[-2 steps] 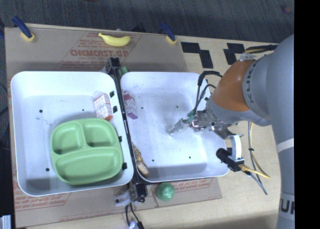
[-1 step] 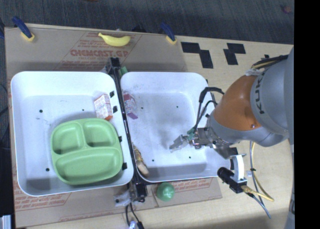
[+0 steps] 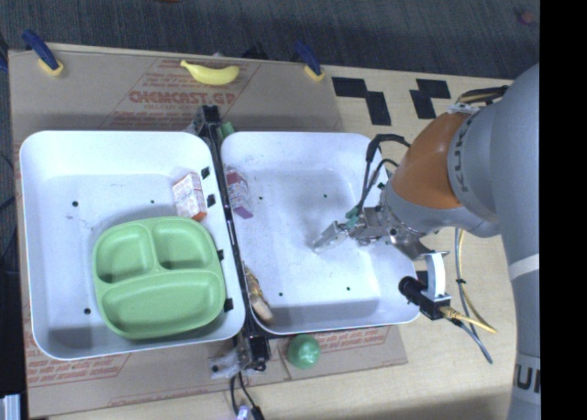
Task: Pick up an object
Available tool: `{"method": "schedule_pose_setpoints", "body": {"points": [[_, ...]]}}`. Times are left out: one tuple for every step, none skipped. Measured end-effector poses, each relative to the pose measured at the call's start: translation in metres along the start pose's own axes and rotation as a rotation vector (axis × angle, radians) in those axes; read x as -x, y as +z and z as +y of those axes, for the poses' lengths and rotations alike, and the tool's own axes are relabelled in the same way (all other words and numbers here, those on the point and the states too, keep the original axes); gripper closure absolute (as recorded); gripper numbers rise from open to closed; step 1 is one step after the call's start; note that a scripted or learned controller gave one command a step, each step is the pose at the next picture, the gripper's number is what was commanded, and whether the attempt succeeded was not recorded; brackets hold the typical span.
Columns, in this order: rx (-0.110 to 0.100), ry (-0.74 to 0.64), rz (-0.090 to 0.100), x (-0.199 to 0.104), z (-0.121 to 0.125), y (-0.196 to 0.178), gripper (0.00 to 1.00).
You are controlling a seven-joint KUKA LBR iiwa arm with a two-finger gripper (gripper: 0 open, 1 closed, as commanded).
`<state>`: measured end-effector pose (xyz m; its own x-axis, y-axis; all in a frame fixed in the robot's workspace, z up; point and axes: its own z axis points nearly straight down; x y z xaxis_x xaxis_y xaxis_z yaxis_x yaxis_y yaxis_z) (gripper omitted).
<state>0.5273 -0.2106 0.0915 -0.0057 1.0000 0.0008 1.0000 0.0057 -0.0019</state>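
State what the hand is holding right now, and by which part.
Nothing is visibly held. The hand sits low in the right bin, over bare white floor, and no object shows between its fingers.

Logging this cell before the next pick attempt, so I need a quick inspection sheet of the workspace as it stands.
Surface: two white bins, left bin and right bin, on cardboard.
Job's things: green divided tray and small carton in left bin; small packet at right bin's left wall.
Clutter: banana and green ball outside the bins.
Grippers: gripper low over right bin, nothing seen between its fingers.
Cables: wires at wrist.
Surroundings: blue clamps; dark floor.
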Motion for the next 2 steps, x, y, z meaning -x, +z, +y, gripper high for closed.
{"method": "schedule_pose_setpoints", "body": {"points": [[0.002, 0.001, 0.0, 0.0, 0.073, -0.001, 0.0], [0.0, 0.0, 0.0, -0.013, -0.04, -0.062, 0.0]]}}
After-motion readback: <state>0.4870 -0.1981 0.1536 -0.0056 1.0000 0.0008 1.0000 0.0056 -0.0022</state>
